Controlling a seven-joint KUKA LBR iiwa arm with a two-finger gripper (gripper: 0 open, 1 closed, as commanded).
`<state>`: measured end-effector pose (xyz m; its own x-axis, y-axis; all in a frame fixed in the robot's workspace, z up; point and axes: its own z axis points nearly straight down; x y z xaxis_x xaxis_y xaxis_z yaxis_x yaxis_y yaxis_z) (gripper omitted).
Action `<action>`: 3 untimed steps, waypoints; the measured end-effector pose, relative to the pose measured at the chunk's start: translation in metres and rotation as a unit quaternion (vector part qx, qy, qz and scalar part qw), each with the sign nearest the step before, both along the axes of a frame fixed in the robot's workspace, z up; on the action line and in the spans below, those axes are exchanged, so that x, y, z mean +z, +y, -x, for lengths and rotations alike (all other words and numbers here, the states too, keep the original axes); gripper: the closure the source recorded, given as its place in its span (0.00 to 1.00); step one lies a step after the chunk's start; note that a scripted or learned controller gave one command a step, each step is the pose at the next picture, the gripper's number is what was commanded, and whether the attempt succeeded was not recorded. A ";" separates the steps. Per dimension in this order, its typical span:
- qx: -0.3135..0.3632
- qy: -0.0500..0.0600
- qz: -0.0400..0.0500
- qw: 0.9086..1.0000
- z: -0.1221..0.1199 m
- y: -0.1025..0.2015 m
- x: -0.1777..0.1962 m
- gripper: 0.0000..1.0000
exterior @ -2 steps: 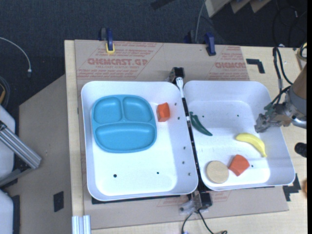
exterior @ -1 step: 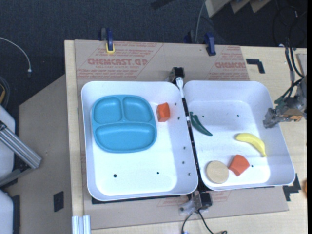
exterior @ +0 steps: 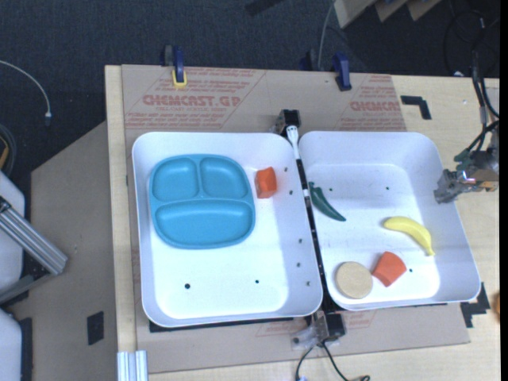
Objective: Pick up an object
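The right bin (exterior: pixel 373 153) holds a yellow banana (exterior: pixel 410 232), a red-orange block (exterior: pixel 389 267), a tan round disc (exterior: pixel 354 279) and a dark green pod (exterior: pixel 325 203) near the divider. In the left bin (exterior: pixel 230 292) lie a blue divided plate (exterior: pixel 202 201) and a small orange piece (exterior: pixel 266 182). My gripper (exterior: pixel 451 185) is a small metal shape over the right bin's right rim, above and to the right of the banana, touching none of the objects.
The bins sit on a brown board (exterior: pixel 238 94) held by blue clamps (exterior: pixel 176 57) at the back. A black bracket (exterior: pixel 289 121) stands between the bins' far corners. Cables (exterior: pixel 484 133) hang at the right edge.
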<state>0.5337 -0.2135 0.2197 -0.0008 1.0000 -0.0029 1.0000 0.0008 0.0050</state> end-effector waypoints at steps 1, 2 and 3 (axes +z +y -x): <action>0.002 0.001 -0.001 1.000 -0.013 0.048 0.004 1.00; 0.003 0.004 -0.003 1.000 -0.012 0.102 -0.006 1.00; 0.003 0.004 -0.003 1.000 -0.010 0.162 -0.012 1.00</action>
